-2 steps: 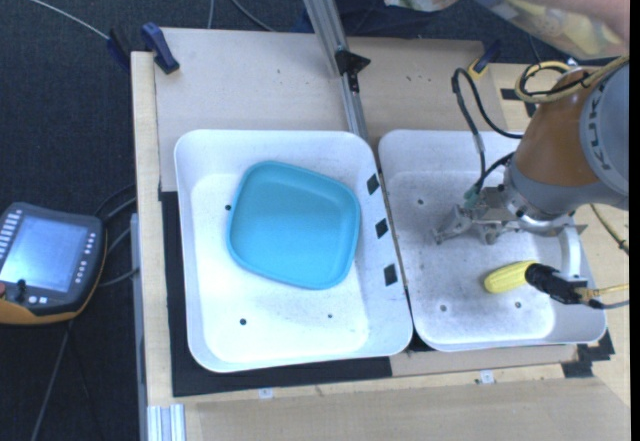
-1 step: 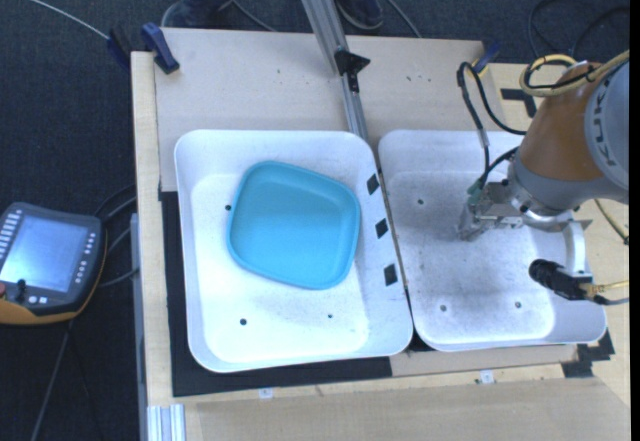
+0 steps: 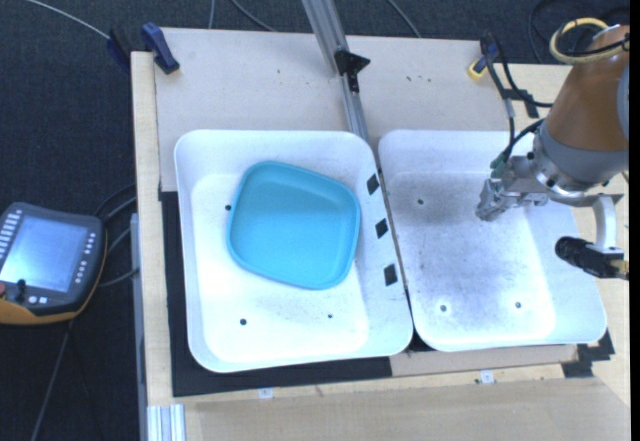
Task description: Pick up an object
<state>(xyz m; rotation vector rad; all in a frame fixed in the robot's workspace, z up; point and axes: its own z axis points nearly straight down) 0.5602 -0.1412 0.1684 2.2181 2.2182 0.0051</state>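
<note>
The grey arm with the orange band [image 3: 590, 114] reached in from the right, and its two-finger metal tool [image 3: 492, 204] hung over the right shallow white plastic bin [image 3: 480, 319], above that bin's upper-middle floor. Tool tips pointed down and toward the left. Whether the tool was apart or together could not be told; the tips were small and blurred against the speckled bin floor. Nothing was visible between them.

The task thing, a light blue square plastic plate with rounded corners [image 3: 295, 224], lay well to the left of the tool, flat in the left shallow white plastic bin [image 3: 200, 329], across the divide between the two bins. It sat in the upper-middle of that bin, turned a bit askew, apart from the tool.

The floor under and below the tool showed grey scuff marks and a few small dark dots. Three black tabs [image 3: 381, 227] sat on the seam between the bins, left of the tool. A grey metal pole [image 3: 320, 9] ran up and away beyond the bins, up-left of the tool. Both bins rested on the pale wooden counter [image 3: 260, 79]. Far left of the tool, off the counter on the dark carpet, lay a handheld control pendant with a screen [image 3: 45, 259]. A black part [image 3: 590, 257] stuck out of the arm just right of and below the tool.
</note>
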